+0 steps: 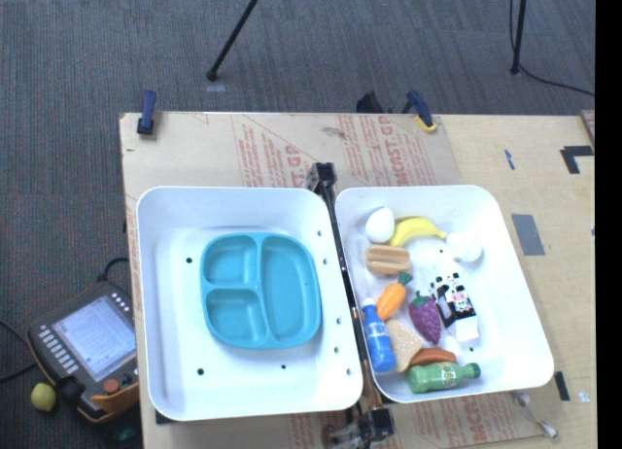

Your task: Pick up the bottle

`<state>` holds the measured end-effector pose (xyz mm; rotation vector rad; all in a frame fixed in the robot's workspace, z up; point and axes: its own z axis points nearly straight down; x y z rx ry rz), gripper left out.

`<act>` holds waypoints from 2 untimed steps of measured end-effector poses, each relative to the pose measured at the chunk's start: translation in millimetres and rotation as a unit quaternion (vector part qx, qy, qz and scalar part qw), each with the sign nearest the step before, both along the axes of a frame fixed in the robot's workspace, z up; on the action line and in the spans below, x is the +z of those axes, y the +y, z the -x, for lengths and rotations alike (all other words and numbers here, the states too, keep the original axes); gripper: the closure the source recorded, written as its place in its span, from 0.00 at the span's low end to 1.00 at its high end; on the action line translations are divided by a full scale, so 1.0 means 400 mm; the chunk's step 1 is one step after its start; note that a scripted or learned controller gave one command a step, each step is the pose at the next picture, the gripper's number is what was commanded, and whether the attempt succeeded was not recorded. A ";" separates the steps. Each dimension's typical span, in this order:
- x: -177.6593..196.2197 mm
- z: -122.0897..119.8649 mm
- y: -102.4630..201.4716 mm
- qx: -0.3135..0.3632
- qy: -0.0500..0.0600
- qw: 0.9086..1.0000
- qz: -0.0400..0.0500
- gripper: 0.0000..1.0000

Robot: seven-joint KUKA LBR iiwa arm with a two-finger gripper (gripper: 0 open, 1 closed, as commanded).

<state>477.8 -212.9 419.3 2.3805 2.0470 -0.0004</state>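
A green bottle [442, 376] with an orange label lies on its side against the near wall of the right bin [515, 243], its cap pointing right. A second, blue-and-white bottle [377, 337] with a blue cap lies along that bin's left wall, cap pointing away. A tan wedge [406, 342] and a red sausage [433, 355] sit between the two bottles and touch them.
The right bin also holds an egg [379, 224], a banana [418, 230], a bun [388, 260], a carrot [391, 299], grapes [424, 317] and a cow-print carton [455, 306]. A teal divided plate [262, 292] lies in the left bin [160, 243]. A control tablet [86, 345] rests on the floor at left.
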 end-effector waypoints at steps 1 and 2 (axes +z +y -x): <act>0.024 -0.003 0.001 0.003 0.000 1.000 0.000 1.00; 0.049 -0.006 0.001 0.006 -0.001 1.000 0.001 1.00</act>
